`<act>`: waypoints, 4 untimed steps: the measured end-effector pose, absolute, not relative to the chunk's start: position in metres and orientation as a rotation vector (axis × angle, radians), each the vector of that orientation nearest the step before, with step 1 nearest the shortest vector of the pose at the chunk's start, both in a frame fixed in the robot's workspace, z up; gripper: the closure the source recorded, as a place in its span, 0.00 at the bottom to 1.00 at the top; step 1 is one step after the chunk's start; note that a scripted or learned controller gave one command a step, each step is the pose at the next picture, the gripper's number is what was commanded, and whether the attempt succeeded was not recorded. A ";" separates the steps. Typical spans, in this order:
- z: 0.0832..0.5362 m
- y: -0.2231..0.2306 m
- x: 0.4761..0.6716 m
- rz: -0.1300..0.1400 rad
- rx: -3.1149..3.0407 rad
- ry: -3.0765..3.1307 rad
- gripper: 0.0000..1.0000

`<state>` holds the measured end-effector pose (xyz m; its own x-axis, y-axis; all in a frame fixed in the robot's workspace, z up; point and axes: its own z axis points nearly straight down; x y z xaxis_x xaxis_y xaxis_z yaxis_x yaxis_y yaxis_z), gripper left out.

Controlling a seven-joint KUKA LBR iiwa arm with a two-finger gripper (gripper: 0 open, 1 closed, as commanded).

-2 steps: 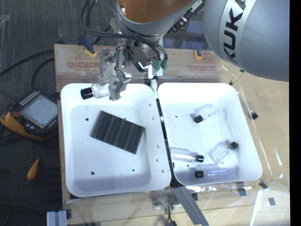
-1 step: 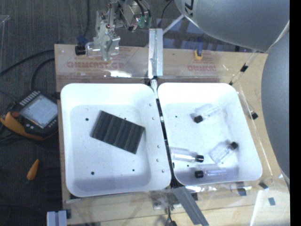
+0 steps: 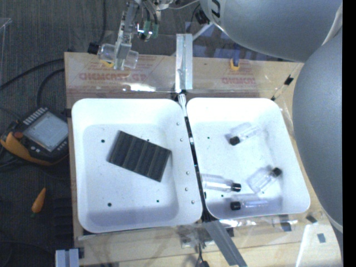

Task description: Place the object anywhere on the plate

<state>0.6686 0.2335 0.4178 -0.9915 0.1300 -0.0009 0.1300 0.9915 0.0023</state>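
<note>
Tool [image 3: 129, 35]: high beyond the left bin's [image 3: 78, 149] far rim, pinching a clear bottle [image 3: 118, 53], lifted to clear the wall
Plate [image 3: 139, 155]: dark, ribbed, flat in left bin; below, nearer the camera
Spare bottles [image 3: 243, 133]: right bin [image 3: 289, 143]; untouched

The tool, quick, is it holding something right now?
Tool: closed on a clear vial, held high beyond the left bin, which holds the dark plate.
</note>
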 end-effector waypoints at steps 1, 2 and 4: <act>0.434 0.233 0.663 0.001 1.005 2.974 1.00; 0.435 0.229 0.657 0.001 0.124 3.137 1.00; 0.433 0.233 0.650 -0.004 1.617 2.693 1.00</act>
